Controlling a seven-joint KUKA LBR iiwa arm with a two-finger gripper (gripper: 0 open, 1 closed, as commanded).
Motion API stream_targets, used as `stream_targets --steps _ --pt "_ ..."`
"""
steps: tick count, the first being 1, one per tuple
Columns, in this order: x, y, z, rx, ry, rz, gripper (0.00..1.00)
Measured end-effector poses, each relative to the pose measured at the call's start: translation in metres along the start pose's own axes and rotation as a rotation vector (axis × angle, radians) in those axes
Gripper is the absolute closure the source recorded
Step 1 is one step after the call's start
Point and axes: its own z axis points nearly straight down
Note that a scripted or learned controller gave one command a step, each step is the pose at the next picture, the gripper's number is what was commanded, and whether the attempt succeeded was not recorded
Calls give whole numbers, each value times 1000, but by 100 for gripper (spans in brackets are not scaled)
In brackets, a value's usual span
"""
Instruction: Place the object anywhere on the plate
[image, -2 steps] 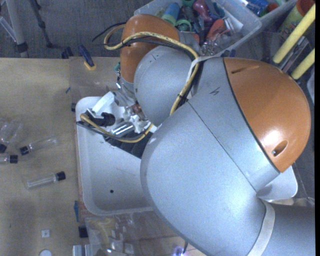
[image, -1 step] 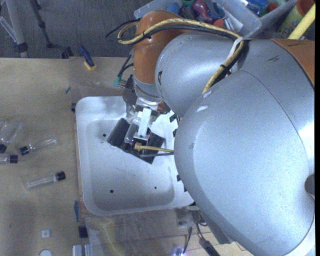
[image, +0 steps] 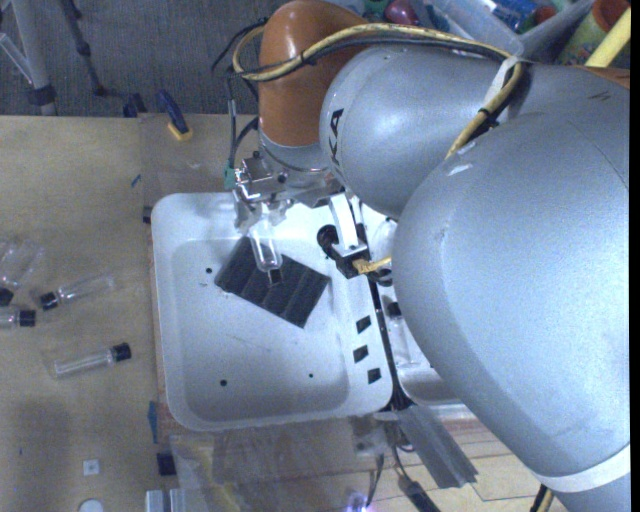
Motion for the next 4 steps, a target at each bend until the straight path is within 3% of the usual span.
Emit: stream_targets --steps 1,2,3,4 --pt "-24 -3 -3 -1 0 -861 100" --pt "-18 -17 -70 -3 0 -387 100" --pt "3 -12 -244 -1 0 -22 100" --pt "8 5 -237 -2 0 223 100"
